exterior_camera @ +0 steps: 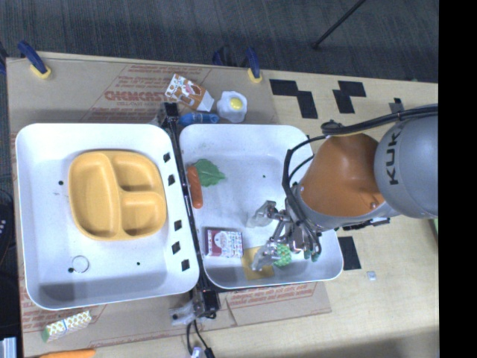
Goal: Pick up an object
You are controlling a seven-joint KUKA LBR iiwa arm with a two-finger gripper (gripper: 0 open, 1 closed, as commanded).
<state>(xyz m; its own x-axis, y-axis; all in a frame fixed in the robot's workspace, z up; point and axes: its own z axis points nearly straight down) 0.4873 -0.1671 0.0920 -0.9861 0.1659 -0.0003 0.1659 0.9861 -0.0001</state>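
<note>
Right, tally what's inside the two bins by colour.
Yellow: 2, tray and a piece by the pincer
Green: 2, leaf, small item
Orange: 1, carrot
Red-and-white: 1, box
Total: 6

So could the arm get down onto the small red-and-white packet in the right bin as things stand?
Probably yes. The packet lies flat on the right bin's floor with nothing on top of it, and the gripper hangs just beside it, over a yellow and green item.
</note>
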